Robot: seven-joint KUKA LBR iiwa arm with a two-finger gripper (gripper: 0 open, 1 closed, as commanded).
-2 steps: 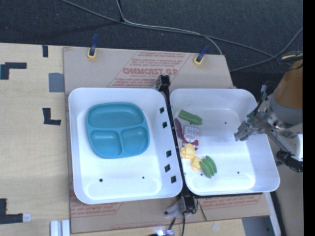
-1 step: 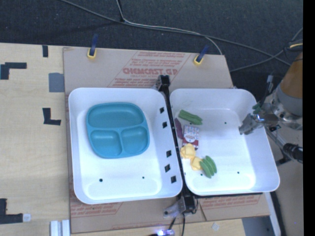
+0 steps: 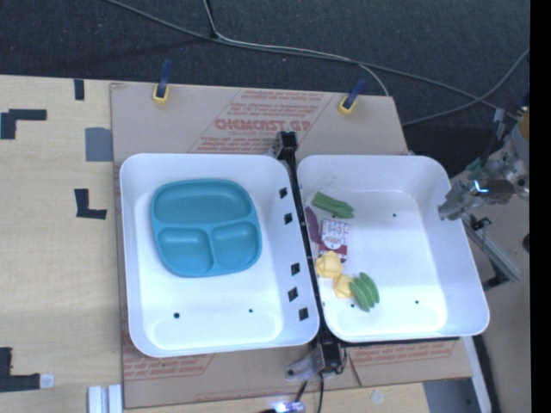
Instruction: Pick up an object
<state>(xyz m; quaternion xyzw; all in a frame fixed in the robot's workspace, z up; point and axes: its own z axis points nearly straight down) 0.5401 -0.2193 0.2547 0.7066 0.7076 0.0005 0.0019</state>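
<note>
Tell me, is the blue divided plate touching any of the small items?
Apart. The camera view shows the blue divided plate alone in the left bin; the small items lie in the right bin.

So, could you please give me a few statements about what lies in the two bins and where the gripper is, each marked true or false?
1. The blue divided plate lies in the left bin. True.
2. The gripper hangs over the blue plate. False: it is at the right bin's right rim, far from the plate.
3. The small items in the right bin lie near its left wall. True: two green pieces, a red packet and yellow pieces.
4. The red packet lies on the blue plate. False: it lies on the right bin's floor.
5. The two bins stand side by side. True.
</note>
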